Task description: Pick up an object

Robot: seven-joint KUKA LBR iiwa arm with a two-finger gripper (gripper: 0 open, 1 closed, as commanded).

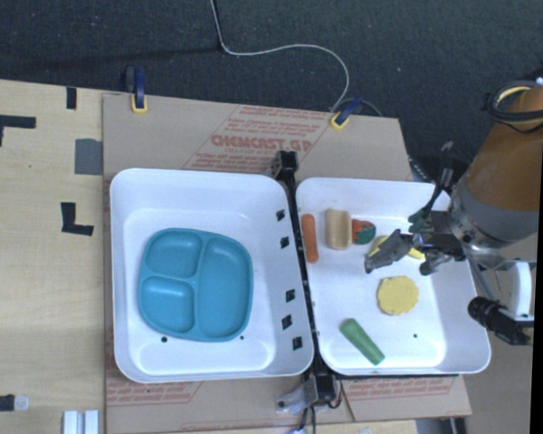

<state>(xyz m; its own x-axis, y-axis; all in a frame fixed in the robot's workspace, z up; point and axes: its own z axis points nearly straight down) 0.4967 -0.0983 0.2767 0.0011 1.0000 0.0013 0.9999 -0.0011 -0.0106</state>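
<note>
Several small objects lie in the right bin: an orange carrot-like stick, a tan bread roll, a red and green piece, a round yellow cookie and a green cylinder. My gripper hangs over the bin's upper right part, just above the yellow cookie. It is open, with one dark finger slanting left. A bit of a small yellow thing peeks out beside the fingers; nothing is clearly held.
The left bin holds a blue divided plate. A black divider separates the two bins. Both rest on a cardboard sheet with clamps at its far edge. The arm's grey body stands over the right bin's right side.
</note>
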